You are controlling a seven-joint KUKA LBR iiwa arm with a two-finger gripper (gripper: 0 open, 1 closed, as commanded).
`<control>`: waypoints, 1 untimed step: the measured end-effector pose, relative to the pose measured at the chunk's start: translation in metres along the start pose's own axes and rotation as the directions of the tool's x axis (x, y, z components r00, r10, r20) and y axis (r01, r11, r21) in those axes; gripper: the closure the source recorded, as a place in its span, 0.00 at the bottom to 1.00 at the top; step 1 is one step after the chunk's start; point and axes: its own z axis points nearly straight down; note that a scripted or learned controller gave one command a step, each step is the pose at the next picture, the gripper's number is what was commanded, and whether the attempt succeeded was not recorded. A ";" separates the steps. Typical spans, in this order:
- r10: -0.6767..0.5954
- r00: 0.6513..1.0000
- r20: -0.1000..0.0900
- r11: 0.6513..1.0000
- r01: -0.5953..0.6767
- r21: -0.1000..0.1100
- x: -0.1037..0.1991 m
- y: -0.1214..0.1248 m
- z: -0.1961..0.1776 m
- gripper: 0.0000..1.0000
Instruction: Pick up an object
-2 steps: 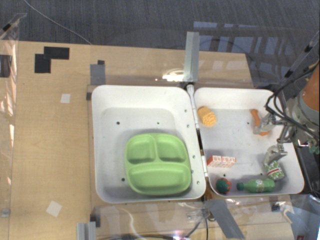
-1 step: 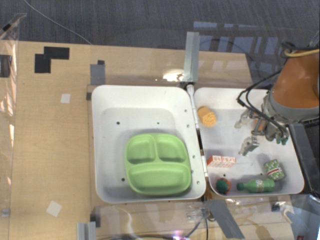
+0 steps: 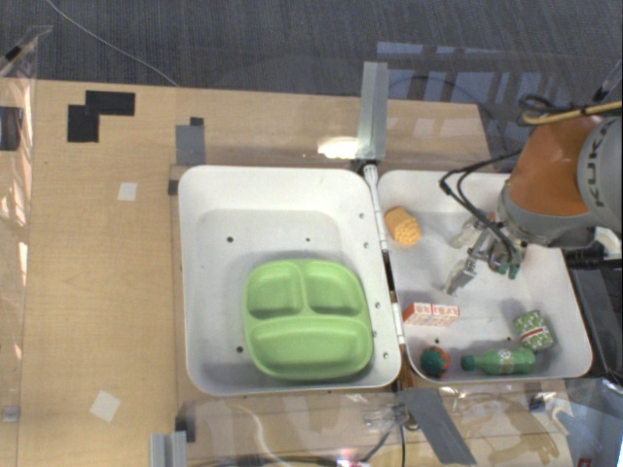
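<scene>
Glossy plastic tray [image 3: 309, 319] — matt wooden bench [image 3: 97, 290].

We see green divided plate [image 3: 309, 318] in left bin [image 3: 200, 261], well left of gripper | black tape marks [image 3: 97, 113] on surface [image 3: 88, 290], far left

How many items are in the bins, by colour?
Green: 3 - divided plate, bottle, patterned can
Yellow: 1 - corn-like piece
Red and white: 1 - small box
Red and green: 1 - small round item
Total: 6
</scene>
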 end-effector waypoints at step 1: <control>-0.008 1.000 0.015 1.000 0.008 -0.002 -0.004 0.003 -0.015 1.00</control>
